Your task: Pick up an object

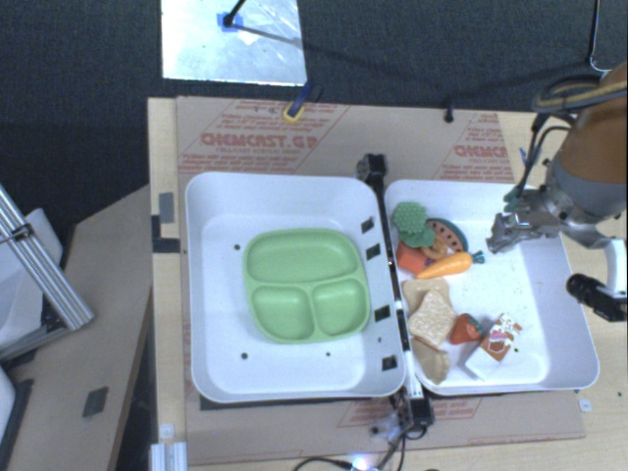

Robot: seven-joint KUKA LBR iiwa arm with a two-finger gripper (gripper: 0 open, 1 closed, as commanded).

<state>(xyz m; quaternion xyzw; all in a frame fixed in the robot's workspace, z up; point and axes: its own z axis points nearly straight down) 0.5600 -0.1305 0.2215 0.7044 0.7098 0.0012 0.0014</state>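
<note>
In the left half of the frame lies the left bin [211,263], and in its middle sits a green divided tray [305,285] with three compartments, nothing in them. A black hinge strip [386,283] runs down between the two bins at the centre of the frame.

Just right of that strip, the right bin [554,302] holds all the candidates for picking, crowded against its left wall. At the upper left of this bin is a green broccoli piece [413,222], touching a round slice with a dark rim [446,234]. Below them lie a red piece [412,259] and an orange carrot [446,264], pointing right with its green tip. Lower down are pale bread slices [430,318], a small red strawberry-like piece [465,329], and a white and red packet [496,346] near the bin's lower right.

At the right of the frame, the gripper [505,232] hangs over the upper part of the right bin, just right of the carrot's tip and the round slice. Whether the claw is spread or clenched cannot be told from this angle; nothing is seen between its fingers.

By my judgement the task is at the approach step: nothing is lifted yet. The next move calls for settling over one item, most likely the carrot or the slice, then descending and closing cleanly without catching a neighbour in that tight cluster.
</note>
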